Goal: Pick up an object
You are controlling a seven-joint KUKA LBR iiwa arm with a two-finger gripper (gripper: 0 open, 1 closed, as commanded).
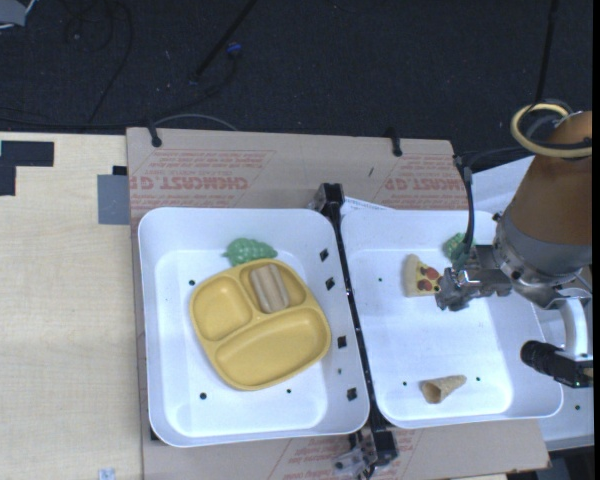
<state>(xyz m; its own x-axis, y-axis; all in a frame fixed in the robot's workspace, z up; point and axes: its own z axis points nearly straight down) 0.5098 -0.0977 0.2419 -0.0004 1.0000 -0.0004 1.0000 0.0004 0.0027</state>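
The pizza slice [417,275] lies in the right bin [480,408], just beside the tool [450,293]; I cannot tell how the tool stands.

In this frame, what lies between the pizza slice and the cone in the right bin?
Nothing: in the camera view, bare white bin floor separates the pizza slice from the cone.
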